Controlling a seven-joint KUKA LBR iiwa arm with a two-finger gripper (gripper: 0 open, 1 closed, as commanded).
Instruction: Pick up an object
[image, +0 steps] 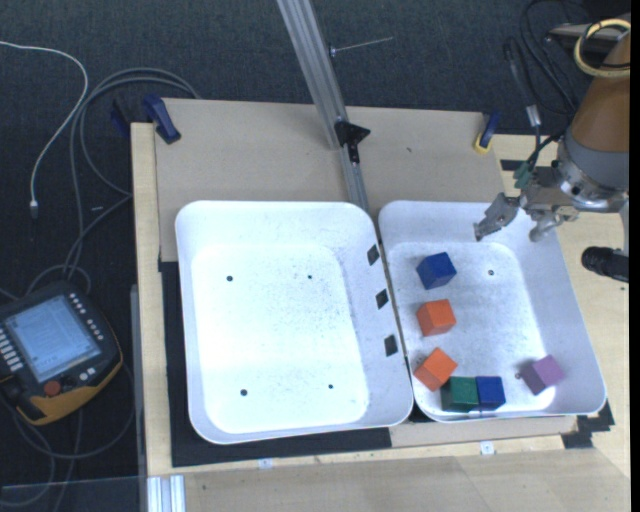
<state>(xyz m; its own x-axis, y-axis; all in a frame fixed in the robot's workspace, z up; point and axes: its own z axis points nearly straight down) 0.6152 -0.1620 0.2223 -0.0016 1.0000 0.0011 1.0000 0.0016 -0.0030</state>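
Camera view: six blocks are lying loose in the right bin (560, 300), likely dumped there as pick targets. The blue cube (436, 269) is sitting farthest up; orange cubes (435, 317) and (435, 368) are lying below it; green block (461, 392), second blue cube (490, 391) and purple block (541, 373) are crowding the near rim. The gripper (518, 222) is hovering over the bin's far edge, fingers spread apart, gripping nothing, touching nothing.
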